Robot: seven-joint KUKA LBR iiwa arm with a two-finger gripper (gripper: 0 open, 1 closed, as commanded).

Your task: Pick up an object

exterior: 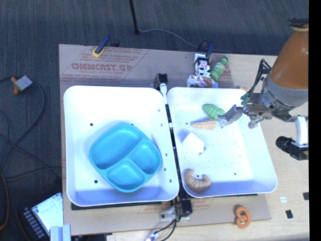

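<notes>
The right bin [251, 152] holds a green ridged toy [212, 109], an orange carrot-like piece [203, 125], a white block [193, 143] and a brown curled pastry toy [196, 181]. My gripper [226, 117] hangs low over the bin's upper right part. Its tip is right beside the right ends of the green toy and the orange piece. I cannot tell whether it touches either of them. The orange-banded arm [293, 64] reaches in from the right.
A blue divided plate [125, 156] lies in the left bin [80, 109]. Behind the bins stand a green bottle [218, 68] and a small carton [201, 69]. An orange ring [243, 216] lies on the bench in front. A black fitting [291, 147] sits right of the bin.
</notes>
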